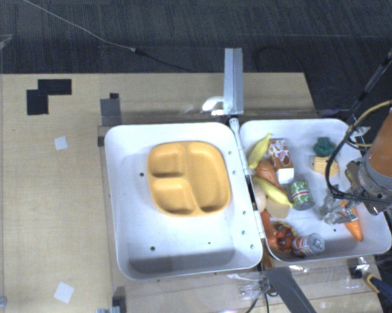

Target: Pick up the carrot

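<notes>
The carrot (353,228) is a small orange piece lying on the floor of the right bin (373,244), near its front right corner. My gripper (334,211) hangs low over the bin floor just left of the carrot and slightly behind it, close to its upper end. The grey wrist with the orange band (387,149) rises to the right and hides part of the bin behind it. Dark cables loop around the wrist.
The right bin's left half is crowded: two bananas (260,150) (273,191), a green can (300,194), a lying soda can (312,244), red berries (280,234), a white block (285,175). A corn piece (323,162) lies at the back. A yellow divided plate (187,177) sits in the left bin (132,255).
</notes>
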`<move>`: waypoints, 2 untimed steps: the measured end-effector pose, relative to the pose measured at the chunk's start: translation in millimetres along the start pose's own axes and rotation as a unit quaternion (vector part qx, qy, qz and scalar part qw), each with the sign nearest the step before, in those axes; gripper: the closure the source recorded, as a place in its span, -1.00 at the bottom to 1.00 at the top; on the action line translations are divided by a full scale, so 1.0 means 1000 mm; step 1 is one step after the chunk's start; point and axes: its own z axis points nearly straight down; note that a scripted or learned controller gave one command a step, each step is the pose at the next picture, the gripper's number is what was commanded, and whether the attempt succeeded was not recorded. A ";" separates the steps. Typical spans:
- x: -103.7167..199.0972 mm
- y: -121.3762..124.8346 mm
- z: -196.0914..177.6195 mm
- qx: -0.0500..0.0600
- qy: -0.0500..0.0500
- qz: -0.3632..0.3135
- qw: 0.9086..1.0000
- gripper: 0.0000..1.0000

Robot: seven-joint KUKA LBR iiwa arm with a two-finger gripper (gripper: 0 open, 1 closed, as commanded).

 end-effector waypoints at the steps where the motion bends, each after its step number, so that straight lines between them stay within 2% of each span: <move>1: 0.004 0.000 -0.038 0.004 -0.005 0.031 1.000 1.00; 2: 0.000 -0.001 -0.042 0.004 -0.004 0.000 1.000 1.00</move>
